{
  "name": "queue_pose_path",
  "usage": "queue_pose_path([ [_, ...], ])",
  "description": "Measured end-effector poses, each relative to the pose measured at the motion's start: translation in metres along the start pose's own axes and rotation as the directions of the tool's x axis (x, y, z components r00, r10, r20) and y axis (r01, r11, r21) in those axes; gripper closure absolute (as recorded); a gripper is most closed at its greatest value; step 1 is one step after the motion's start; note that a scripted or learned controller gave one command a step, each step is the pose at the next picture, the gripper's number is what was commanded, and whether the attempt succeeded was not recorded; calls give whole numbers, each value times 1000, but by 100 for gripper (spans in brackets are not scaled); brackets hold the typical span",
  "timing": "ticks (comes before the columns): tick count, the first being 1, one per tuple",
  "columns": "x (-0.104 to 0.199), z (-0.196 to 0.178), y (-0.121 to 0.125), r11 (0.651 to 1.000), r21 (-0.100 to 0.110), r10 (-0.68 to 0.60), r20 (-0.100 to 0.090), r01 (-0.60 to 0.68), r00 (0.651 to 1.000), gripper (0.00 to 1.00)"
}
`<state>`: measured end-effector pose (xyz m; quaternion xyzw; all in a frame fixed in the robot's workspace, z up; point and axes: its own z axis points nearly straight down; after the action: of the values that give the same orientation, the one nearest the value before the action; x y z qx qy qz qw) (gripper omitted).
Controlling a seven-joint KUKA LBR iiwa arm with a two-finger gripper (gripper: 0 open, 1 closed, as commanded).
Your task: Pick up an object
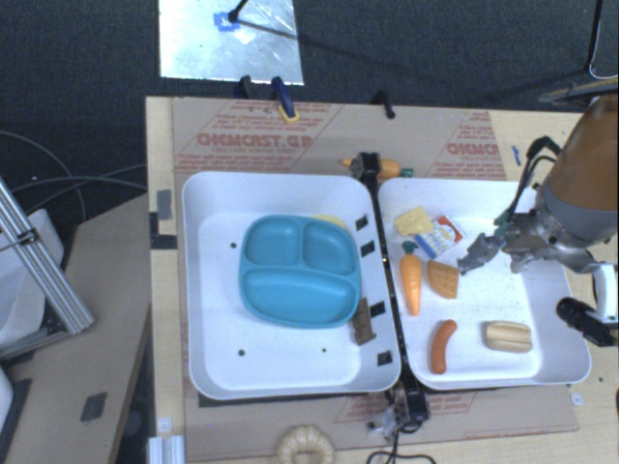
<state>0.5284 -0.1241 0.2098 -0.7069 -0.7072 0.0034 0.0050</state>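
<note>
- arm reaches in from right, gripper low over right bin, tilted left
- can't tell gripper state
- gripper tip just beside bread slice; carrot, sausage, bun near
- left bin holds blue divided plate
- cardboard-topped bench, dark carpet

Both white bins: smooth moulded plastic, slight sheen. Inside left bin: blue divided plate, matt plastic, smooth. Right of plate, in the other bin: carrot, sausage, bread roll, all smooth toy-like plastic, low gloss. Under the bins: brown cardboard sheet, matt, printed red lettering. Above plate, on dark rough carpet: silvery sheet, crinkled, reflective, foil-like. Gripper: dull grey metal, matt.
</note>
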Motion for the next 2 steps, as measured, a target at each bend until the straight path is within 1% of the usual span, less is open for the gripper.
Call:
queue_pose_path([
  [1, 0, -7, 3, 1000, -13, -3, 2, 3, 1000, 0],
  [2, -3, 37, 7, 1000, -10, -1, 2, 1, 1000, 0],
])
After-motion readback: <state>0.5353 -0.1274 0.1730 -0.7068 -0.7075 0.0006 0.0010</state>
